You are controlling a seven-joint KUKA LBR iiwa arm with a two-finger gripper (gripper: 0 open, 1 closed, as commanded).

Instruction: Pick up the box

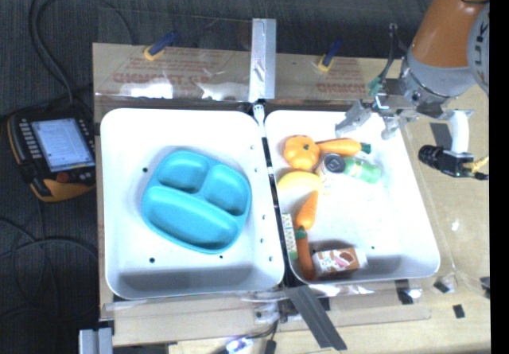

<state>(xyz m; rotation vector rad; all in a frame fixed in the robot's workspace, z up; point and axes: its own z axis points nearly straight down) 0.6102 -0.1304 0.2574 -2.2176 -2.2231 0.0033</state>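
The box (337, 260) lies flat at the six o'clock end of the right bin (413, 209), close against the near wall, with a carrot (307, 212) just at its eleven o'clock. The gripper (367, 115) hangs over the bin's one o'clock corner, fingers spread and holding nothing, well apart from the box. The three o'clock half of the bin floor is bare, probably the easiest way down; the near wall crowds any grasp. The blue tray (195, 199) fills the left bin (119, 185).
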